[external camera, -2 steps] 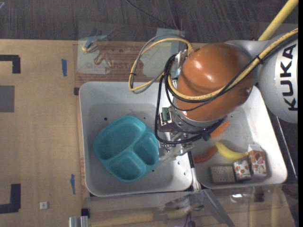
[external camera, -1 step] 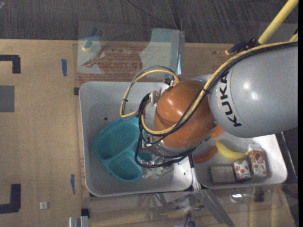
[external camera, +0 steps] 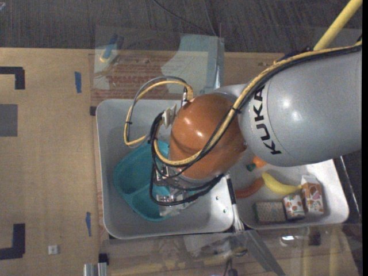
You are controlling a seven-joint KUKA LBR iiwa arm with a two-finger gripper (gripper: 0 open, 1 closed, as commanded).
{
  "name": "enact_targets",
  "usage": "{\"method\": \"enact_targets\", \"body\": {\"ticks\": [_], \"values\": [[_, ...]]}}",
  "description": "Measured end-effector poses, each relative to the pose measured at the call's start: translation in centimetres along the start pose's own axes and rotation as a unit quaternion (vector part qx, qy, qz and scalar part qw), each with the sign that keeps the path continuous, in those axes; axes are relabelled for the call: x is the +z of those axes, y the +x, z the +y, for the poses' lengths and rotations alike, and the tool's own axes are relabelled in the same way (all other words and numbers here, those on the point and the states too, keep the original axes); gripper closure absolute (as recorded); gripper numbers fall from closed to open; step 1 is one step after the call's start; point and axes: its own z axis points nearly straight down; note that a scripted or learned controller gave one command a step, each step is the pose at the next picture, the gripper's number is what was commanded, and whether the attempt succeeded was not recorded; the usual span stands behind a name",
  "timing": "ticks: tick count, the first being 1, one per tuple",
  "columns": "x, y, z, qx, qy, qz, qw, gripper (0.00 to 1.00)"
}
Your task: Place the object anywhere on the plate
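My grey arm (external camera: pixel 305 108) comes in from the right, smooth and rounded, and its glossy orange band (external camera: pixel 204 135) swells like a dome over the left white bin (external camera: pixel 106 154). Yellow and black cables (external camera: pixel 141 105) loop off the wrist in loose arcs. My gripper (external camera: pixel 167 203) hangs below the band, over the near side of the teal plate (external camera: pixel 129 183), and from this slant my own wrist hides it, so I cannot tell how it is set or whether it has hold of anything.

The plate is a shallow rounded plastic dish with a raised ridge dividing it into compartments, lying in the left bin toward its front.

The right white bin (external camera: pixel 339 211) holds the loose things: a curved yellow banana (external camera: pixel 279 184), an orange-red carrot-like piece (external camera: pixel 250 190) just beside it, a flat grey speckled rectangle (external camera: pixel 269 211), a small printed can (external camera: pixel 293 206) and a little juice carton (external camera: pixel 312 197). The bench (external camera: pixel 46 171) is pale wood-grain board with blue tape marks (external camera: pixel 77 82).
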Motion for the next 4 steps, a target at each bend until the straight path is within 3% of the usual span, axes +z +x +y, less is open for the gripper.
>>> {"method": "enact_targets", "body": {"ticks": [1, 2, 3, 4], "values": [[-3.7, -2.7, 0.1, -0.251, -0.001, 0.000, 0.9679, 1.00], [-8.3, -4.8, 0.1, -0.620, -0.004, -0.001, 0.7847, 1.00], [-8.3, -4.9, -4.1, -0.468, -0.002, -0.001, 0.8839, 1.00], [-14.8, -4.9, -3.4, -0.440, -0.002, 0.000, 0.8978, 1.00]]}}
